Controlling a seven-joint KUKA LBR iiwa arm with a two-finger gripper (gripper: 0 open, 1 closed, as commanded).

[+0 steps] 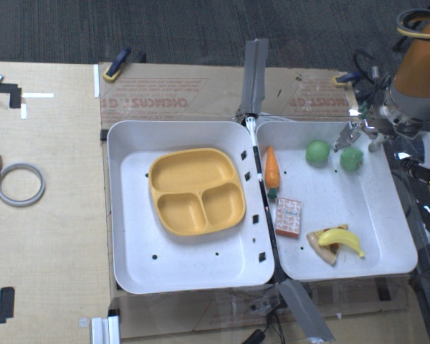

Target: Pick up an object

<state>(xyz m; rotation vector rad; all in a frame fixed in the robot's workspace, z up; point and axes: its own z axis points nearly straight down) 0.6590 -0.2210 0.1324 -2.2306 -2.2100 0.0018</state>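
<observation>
The right bin (387,213) holds two green balls, one at the back (317,153) and one further right (351,159). An orange carrot (271,167) lies along the bin's left wall. A small red-and-white box (288,216) sits below it, and a yellow banana (345,239) rests on a tan wedge (321,248) near the front. My gripper (358,143) hangs over the bin's back right corner, just above the right green ball. It is open, its fingers spread to either side with nothing between them.
The left bin (129,213) holds a yellow divided plate (197,190). A grey divider post (255,77) rises between the bins at the back. A tape roll (18,185) lies on the bench at far left. Cables hang along the right side.
</observation>
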